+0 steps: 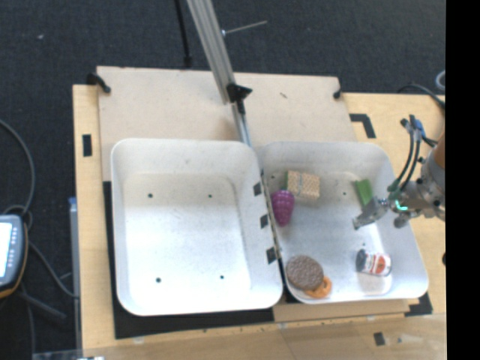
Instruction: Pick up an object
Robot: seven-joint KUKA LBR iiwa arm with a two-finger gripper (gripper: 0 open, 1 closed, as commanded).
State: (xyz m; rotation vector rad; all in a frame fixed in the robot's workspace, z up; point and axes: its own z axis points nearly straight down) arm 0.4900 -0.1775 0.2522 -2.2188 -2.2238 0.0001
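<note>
The left bin (187, 223) offers a wide bare floor. In the right bin (330, 160) the middle floor lies open, ringed by a tan block (303, 184) and purple piece (283, 206) near the dividing wall, a green piece (363, 192) at the far right, a brown disc (304, 273) and small can (373, 263) along the near rim.

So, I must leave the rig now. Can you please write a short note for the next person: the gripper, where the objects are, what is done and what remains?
Gripper: over the right bin, near its right side, holding nothing that I can see.
Objects, all in the right bin: green block just beside the gripper; tan block and purple object near the divider; brown disc on an orange piece at the front; small red and white object at the front right.
Done: nothing is picked.
Left: grasp one object and lift it.
</note>
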